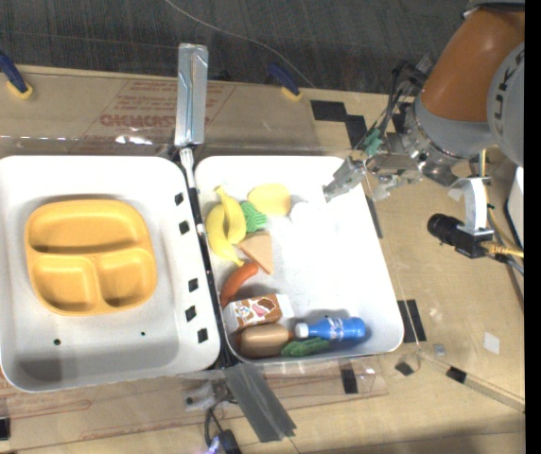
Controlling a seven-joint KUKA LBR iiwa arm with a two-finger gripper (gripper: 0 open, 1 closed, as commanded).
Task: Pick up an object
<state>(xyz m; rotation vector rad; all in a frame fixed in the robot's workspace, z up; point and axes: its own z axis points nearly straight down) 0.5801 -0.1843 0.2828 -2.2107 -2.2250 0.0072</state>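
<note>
From the camera above, the job is looking barely begun. The pincer (339,185) is hanging over the top right corner of the right bin (384,291), and nothing is sitting between its fingers. How wide those fingers are cannot be told.

The toys are all lying in the right bin, along its left and bottom sides: a banana (220,227), a lemon (270,199), a red pepper (240,278), a blue bottle (334,329) and more. Picking one is what is left to do, and the lemon is lying nearest.

The left bin (6,339) is holding a yellow tray (89,255). Both bins are sitting on a brown counter (460,320) with black tape marks.
</note>
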